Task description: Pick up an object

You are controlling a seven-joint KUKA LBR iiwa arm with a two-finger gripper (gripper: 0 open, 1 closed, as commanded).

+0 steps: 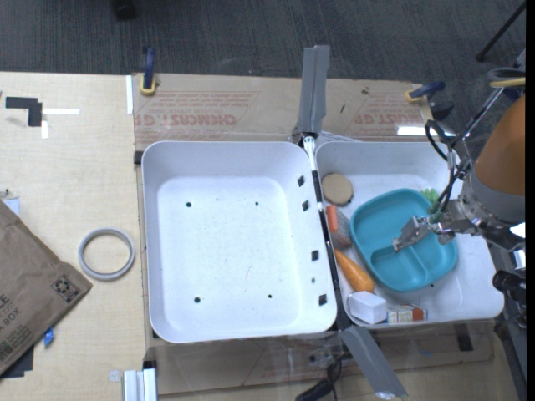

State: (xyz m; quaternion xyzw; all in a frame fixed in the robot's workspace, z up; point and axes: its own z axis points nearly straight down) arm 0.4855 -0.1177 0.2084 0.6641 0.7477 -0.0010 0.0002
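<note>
Hovering over blue plate (405, 245) in right bin (481, 303) — tool (407, 239) — finger state unclear.

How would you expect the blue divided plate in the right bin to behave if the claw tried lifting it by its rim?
The blue divided plate looks like moulded plastic, so probably stiff and light. Held at one rim, it would likely tilt. Its smooth surface may slip.
</note>
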